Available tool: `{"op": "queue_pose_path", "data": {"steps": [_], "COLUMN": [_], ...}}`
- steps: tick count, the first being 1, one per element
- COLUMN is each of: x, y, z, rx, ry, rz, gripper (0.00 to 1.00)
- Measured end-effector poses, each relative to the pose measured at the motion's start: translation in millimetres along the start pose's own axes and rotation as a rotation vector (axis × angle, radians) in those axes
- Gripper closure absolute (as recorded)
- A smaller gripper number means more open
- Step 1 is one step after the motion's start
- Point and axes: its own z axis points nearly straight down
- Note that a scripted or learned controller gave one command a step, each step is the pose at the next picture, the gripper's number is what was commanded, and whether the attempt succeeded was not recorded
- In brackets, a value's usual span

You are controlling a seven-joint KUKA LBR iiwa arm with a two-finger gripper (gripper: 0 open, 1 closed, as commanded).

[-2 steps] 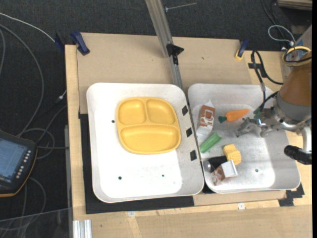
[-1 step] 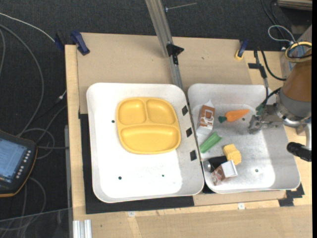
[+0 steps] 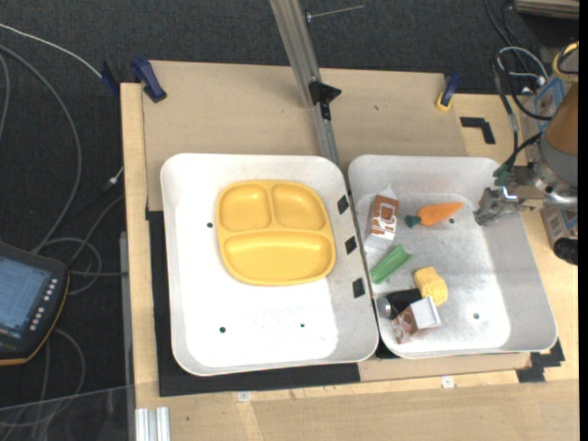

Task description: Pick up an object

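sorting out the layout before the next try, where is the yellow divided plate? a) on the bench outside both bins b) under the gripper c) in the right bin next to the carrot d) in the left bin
d: the yellow divided plate lies in the left bin, while the toy carrot sits in the right bin near the gripper.

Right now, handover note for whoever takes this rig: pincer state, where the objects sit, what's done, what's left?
Pincer: at the right bin's right rim, carrying nothing visible; finger state unreadable.
Right bin: orange toy carrot nearest the pincer, brown-and-white carton, green pod-shaped toy, yellow corn piece, small dark-and-white box.
Left bin: yellow divided plastic plate.
Done: nothing lifted.
Left: grasp and raise one object.
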Motion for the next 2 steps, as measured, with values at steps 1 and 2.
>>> {"op": "queue_pose_path", "data": {"steps": [1, 2], "x": [0, -1], "y": [2, 4], "z": [-55, -110], "rx": [0.0, -0.001], "ry": [0.0, 0.0], "rz": [0.0, 0.0], "gripper": [1.0, 1.0]}}
